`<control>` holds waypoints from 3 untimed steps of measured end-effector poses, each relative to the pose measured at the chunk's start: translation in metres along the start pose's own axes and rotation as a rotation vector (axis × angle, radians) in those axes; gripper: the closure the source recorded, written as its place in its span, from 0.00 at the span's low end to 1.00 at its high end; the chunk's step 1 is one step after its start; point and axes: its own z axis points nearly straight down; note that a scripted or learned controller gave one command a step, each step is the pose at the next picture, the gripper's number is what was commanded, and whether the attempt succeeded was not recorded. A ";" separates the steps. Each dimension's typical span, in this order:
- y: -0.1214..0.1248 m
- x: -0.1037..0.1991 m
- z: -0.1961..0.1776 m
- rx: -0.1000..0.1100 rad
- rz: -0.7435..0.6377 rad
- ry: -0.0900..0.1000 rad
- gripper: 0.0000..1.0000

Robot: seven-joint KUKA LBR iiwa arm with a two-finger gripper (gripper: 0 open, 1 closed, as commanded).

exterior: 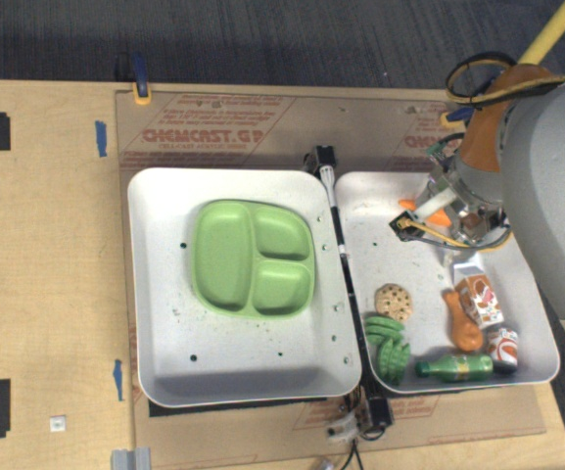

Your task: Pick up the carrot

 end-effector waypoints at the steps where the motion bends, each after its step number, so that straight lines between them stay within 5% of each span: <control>1: -0.016 -0.041 0.000 0.000 0.243 0.006 0.00; 2: -0.043 0.000 0.000 -0.003 0.268 0.005 0.00; 3: -0.034 -0.003 0.000 0.003 0.270 0.005 0.00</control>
